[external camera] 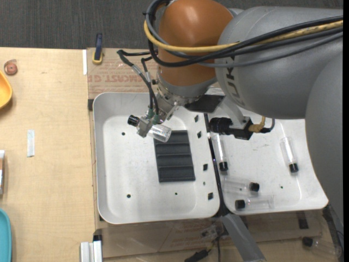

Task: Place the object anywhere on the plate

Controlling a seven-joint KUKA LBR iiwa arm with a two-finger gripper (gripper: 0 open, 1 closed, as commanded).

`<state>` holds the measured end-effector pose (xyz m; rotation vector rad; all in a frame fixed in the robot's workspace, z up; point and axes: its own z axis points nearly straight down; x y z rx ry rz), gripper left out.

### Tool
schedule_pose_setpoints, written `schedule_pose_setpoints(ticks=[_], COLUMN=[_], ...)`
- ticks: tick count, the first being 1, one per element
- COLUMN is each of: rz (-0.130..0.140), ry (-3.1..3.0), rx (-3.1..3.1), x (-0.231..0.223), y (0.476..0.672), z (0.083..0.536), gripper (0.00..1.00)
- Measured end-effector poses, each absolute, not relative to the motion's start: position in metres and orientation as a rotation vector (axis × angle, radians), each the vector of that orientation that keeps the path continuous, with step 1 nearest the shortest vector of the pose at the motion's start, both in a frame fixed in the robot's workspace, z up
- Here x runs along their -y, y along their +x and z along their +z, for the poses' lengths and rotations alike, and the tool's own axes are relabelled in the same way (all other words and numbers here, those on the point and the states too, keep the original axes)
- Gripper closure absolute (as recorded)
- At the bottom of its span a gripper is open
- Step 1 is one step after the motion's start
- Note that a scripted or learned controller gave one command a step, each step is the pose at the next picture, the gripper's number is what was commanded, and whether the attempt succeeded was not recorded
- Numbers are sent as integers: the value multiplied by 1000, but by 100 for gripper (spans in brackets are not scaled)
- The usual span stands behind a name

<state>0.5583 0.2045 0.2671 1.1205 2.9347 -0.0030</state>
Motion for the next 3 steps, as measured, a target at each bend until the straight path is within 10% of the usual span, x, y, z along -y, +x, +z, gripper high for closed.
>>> schedule_pose_setpoints(ticks=[1, 2, 3], rz=[-3, -5, 1], ry=[1120, 1123, 537], rx=[-2935, -2933, -3092], x=[-205, -203, -207], y=[558, 559, 600], z=[267, 275, 316], gripper=[0, 100, 100])
